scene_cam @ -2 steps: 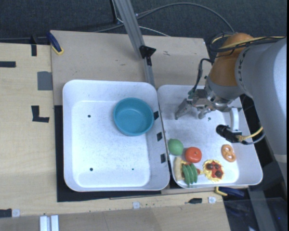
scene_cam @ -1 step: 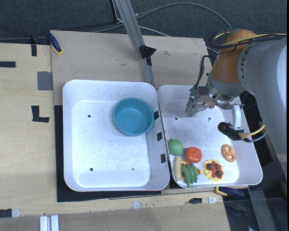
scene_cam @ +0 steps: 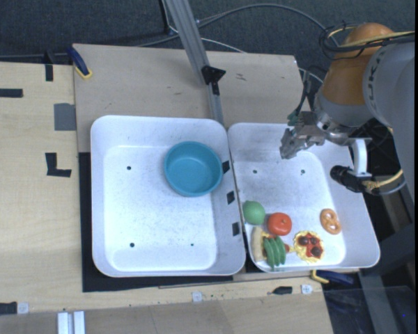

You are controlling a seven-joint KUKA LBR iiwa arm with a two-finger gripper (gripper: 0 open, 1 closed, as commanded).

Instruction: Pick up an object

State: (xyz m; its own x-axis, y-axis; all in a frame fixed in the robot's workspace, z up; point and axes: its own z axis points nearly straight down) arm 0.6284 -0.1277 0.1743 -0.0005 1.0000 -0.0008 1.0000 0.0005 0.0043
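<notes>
Right bin [scene_cam: 265, 139]: toy foods are sitting bunched along its near edge. A green ball [scene_cam: 253, 211] is lying nearest the divider, with a red tomato [scene_cam: 280, 223] just beside it. Below them a green pod-shaped piece [scene_cam: 274, 250] is lying with its long axis running roughly from far to near, tilted slightly rightward at the near end; a pale yellow piece [scene_cam: 257, 240] is touching its left side, partly hidden behind it. A small pizza slice [scene_cam: 308, 245] is resting by the near rim; which way it points is too small to tell. A pretzel [scene_cam: 330, 220] is sitting apart, toward the right wall.

Gripper [scene_cam: 291, 147] is hanging over the far half of the right bin, well apart from the food cluster, nothing visible between the fingers. They are appearing close together, only a narrow gap, though detail is blurred.

Open floor is lying between gripper and foods; the cluster is crowding the near rim and divider.

Left bin [scene_cam: 118, 134]: a blue bowl [scene_cam: 193, 168] is sitting upright near its far right corner, the rest of the floor bare.

Arm's upper links are cut off at the right frame edge.
</notes>
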